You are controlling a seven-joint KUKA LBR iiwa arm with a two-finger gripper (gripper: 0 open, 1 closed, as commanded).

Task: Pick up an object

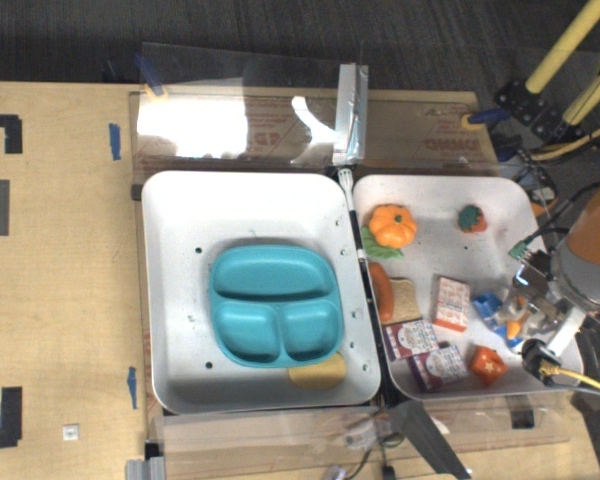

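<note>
At the near edge of the right white bin (420, 193) lay a small red-orange block (488, 364), with two dark red printed packets (427, 352) just to its left. Beside them a tan slice of toy bread (403, 301) touched a red-orange sausage-shaped piece (381, 290) along the bin's left wall, and a white and red printed carton (452, 303) lay tilted near the middle.

The grey arm (586, 268) reached in from the right, its wrist bent down over the bin's right side. The gripper (515, 313) hung low among cables, over a small blue and orange item (492, 309); whether its fingers were spread or closed could not be told, and nothing could be seen held.

Farther back sat a small orange toy pumpkin with green leaves (392, 227) and, well apart to its right, a little green and red round object (471, 219).

In the left white bin (180, 228) rested a teal three-compartment plastic tray (275, 303), with a yellow sponge-like block (317, 371) touching its near edge.
</note>
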